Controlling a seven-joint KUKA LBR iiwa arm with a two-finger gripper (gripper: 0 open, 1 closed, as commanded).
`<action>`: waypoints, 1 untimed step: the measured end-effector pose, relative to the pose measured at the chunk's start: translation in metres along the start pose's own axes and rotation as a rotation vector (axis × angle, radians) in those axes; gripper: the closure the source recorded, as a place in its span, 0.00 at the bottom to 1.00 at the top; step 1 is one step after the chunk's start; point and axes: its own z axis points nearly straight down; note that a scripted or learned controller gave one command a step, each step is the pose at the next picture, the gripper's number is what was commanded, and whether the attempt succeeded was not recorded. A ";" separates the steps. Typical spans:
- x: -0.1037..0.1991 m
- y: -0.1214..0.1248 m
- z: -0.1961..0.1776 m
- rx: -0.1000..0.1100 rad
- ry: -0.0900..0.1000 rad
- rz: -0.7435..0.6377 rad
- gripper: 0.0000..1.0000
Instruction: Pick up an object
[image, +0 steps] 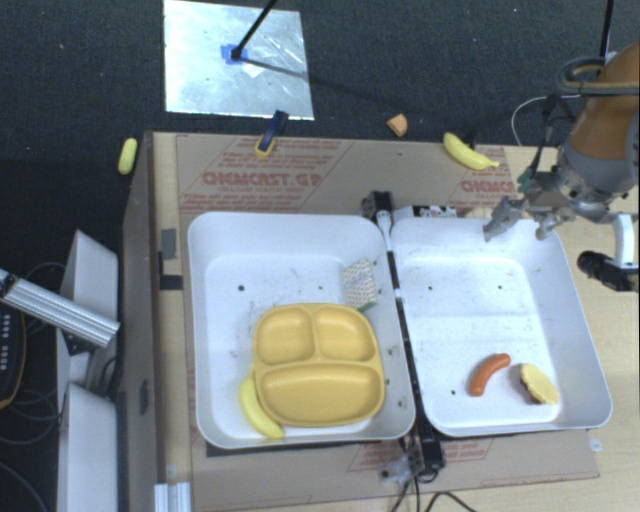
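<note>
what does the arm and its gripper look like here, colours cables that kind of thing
The arm is grey metal with a broad orange band above the wrist. Thin dark cables loop around its upper part. The gripper is grey, ending in two short fingers. No lettering or markings can be made out on it.

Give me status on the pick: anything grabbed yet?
Nothing looks done. The gripper sits over the right bin's far rim with its fingers apart and nothing between them. In hand: at most an approach. Left: the whole pick. The sausage and the yellow food piece lie on the right bin's floor; the yellow divided plate and the banana lie in the left bin.
</note>
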 end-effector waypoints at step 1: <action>-0.005 -0.057 0.040 0.002 0.000 0.002 0.00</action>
